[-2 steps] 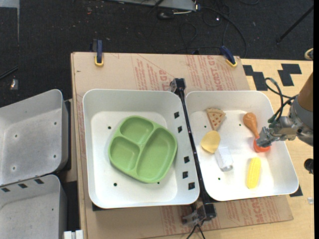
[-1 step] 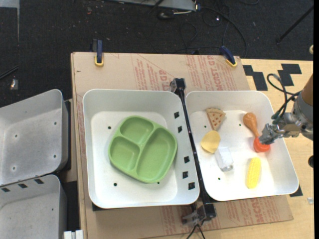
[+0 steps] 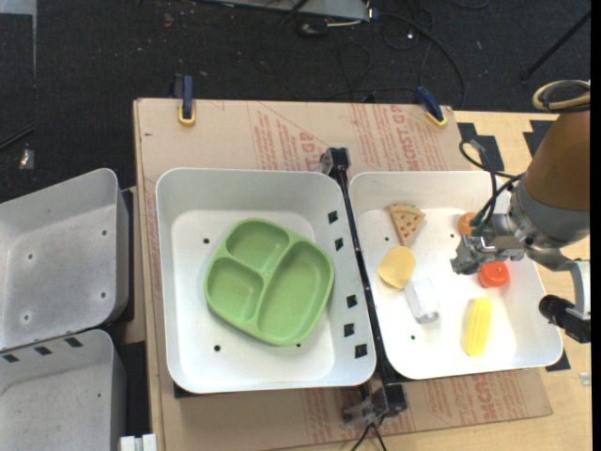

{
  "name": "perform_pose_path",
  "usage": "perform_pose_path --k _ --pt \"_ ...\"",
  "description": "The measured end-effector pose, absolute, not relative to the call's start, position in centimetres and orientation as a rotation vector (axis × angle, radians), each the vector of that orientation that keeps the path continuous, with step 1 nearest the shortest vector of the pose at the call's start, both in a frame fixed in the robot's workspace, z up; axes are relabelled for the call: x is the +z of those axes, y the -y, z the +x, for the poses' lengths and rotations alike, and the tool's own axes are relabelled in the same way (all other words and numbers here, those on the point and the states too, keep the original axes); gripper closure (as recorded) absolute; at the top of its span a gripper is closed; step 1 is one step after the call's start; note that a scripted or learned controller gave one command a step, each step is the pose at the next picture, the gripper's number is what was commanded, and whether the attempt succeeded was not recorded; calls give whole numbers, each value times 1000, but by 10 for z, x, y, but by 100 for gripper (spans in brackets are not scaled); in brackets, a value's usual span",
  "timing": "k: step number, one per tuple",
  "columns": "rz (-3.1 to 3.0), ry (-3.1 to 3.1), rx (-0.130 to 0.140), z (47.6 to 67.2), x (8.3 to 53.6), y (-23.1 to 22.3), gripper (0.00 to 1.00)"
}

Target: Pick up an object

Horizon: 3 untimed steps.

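Camera view, looking down at a slant on a cardboard-topped bench, clamped at the back edge, presumably to stop it sliding. Carries two white bins side by side. In the left bin, just a green divided plate, lying flat near the middle.

In the right bin, a loose scatter of toy food, well enough spread to be taken one at a time: a pizza slice toward the back, a pale yellow round piece just in front of it, a small whitish piece nearer the front, a corn cob lying lengthwise, a red piece and an orange piece on the far right.

Reaching in from the right, the arm, bent low over that bin, which suits a top-down grab. Gripper set between the orange piece and the red one, just beside the red. Cannot tell whether open or closed, nor whether touching either piece. Nothing visibly held. Likely target: the red piece, resting on the bin floor at the gripper's side. Seemingly at the reach-and-descend stage, with grasp and lift not yet done. Risk: nudging the red piece aside rather than straddling it.
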State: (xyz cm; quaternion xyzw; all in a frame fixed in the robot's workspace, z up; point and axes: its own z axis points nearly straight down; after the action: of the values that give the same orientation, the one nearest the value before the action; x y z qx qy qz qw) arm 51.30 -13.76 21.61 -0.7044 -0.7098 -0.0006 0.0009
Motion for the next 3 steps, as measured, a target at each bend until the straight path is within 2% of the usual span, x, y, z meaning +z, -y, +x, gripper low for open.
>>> perform_pose_path --k 2,3 --pt "-2213 2230 -4 521 221 40 100" --pt "-2211 2231 -4 512 233 -15 100"
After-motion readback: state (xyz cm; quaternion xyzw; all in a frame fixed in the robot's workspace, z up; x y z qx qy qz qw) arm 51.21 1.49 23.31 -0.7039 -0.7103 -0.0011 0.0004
